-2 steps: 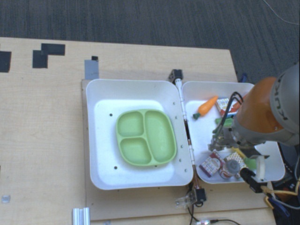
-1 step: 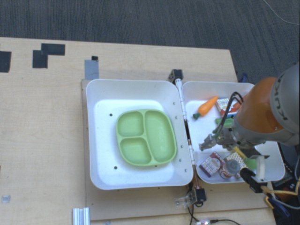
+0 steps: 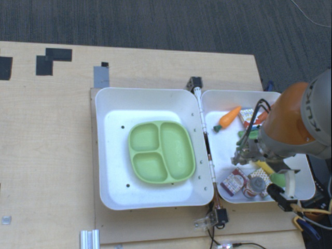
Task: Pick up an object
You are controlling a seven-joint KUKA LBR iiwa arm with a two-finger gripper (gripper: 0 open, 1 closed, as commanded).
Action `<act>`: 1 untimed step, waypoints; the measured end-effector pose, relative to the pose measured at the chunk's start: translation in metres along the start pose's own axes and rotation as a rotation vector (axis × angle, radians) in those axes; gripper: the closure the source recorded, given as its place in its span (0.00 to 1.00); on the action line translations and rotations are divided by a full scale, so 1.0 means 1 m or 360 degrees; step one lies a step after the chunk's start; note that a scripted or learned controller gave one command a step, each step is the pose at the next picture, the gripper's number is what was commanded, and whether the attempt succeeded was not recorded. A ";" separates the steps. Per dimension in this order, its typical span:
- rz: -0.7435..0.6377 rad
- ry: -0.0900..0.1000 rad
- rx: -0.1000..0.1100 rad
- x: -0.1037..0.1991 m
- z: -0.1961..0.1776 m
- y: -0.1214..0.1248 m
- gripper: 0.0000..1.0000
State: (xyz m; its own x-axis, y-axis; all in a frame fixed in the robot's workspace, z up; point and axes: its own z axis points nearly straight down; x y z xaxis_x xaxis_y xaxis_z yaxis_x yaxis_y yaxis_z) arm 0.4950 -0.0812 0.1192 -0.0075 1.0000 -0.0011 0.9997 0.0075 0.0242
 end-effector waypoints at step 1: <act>0.0001 0.0000 0.0000 0.000 0.000 0.000 0.00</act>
State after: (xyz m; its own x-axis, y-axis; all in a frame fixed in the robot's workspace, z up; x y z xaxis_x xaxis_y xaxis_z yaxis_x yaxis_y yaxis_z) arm 0.4949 -0.0812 0.1191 -0.0072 1.0000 -0.0010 0.9997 0.0072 0.0240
